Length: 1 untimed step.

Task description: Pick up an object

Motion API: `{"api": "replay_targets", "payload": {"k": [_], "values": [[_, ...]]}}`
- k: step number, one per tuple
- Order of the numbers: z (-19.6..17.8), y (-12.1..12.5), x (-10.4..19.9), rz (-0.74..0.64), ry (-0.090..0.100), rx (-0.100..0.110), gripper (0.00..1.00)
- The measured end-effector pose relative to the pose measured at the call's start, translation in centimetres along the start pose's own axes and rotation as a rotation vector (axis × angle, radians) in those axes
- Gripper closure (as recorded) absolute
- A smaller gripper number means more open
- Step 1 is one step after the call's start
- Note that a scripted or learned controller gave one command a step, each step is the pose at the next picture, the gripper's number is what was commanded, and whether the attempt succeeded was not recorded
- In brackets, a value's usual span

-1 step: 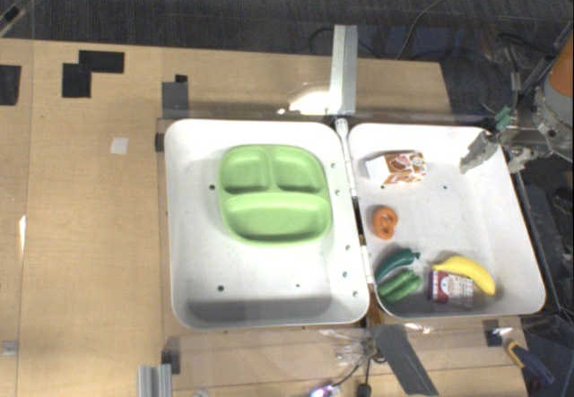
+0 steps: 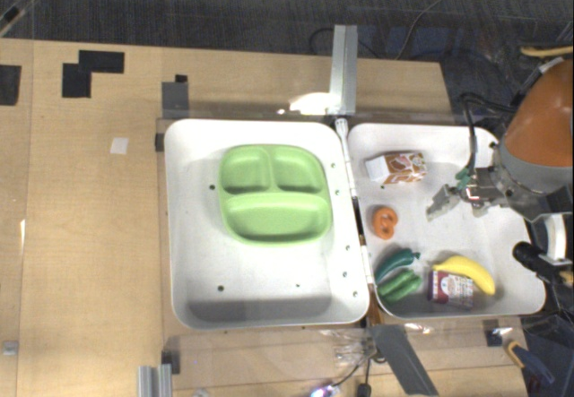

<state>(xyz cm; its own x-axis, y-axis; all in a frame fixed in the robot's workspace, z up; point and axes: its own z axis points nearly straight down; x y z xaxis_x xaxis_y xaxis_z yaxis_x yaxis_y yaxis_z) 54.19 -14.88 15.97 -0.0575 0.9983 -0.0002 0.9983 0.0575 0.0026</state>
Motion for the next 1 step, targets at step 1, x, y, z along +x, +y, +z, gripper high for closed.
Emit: {"api": "replay_targets", "payload": {"k": [1], "values": [[-0.3,-4.09,-1.65,0.085,0.0,-0.001,0.0]]}}
